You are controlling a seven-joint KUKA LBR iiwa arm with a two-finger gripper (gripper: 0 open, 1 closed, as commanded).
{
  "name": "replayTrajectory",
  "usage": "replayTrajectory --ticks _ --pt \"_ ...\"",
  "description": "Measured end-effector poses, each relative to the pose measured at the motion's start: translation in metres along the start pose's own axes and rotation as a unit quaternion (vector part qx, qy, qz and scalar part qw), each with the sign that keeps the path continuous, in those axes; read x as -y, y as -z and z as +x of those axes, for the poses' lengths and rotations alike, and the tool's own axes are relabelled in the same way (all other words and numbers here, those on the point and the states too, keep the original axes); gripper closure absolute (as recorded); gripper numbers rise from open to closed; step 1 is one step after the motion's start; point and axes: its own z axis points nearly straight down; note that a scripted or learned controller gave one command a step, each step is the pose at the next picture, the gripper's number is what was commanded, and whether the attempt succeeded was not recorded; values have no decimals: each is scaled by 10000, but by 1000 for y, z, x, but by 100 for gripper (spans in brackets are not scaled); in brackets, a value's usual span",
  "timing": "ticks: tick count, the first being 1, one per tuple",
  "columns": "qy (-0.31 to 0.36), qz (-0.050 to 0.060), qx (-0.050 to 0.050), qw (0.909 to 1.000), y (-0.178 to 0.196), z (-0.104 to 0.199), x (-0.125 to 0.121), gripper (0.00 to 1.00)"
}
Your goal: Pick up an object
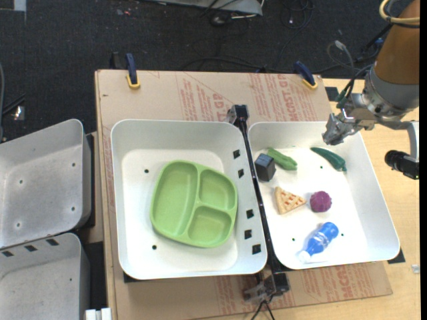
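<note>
The gripper point(333, 133) hangs over the right bin's point(373, 199) far edge — whether it is parted I cannot tell. Just beside it lies what looks like a green pepper point(329, 157).

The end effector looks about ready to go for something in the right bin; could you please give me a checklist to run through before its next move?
1. End effector above the right bin: ok, over its far edge.
2. Nothing held yet: cannot tell.
3. Nearest target, the green pepper, free of neighbours: ok.
4. Pizza slice and purple ball apart: ok, narrow gap.
5. Blue bottle reachable: ok, lying near the front wall.
6. Dark block separate from the green piece beside it: not ok, touching.
</note>
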Motion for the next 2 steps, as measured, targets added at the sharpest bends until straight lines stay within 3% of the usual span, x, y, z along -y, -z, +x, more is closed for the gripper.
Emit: replayTrajectory --ticks 2 --pt "17 35 -14 10000 -5 104 -6 100"
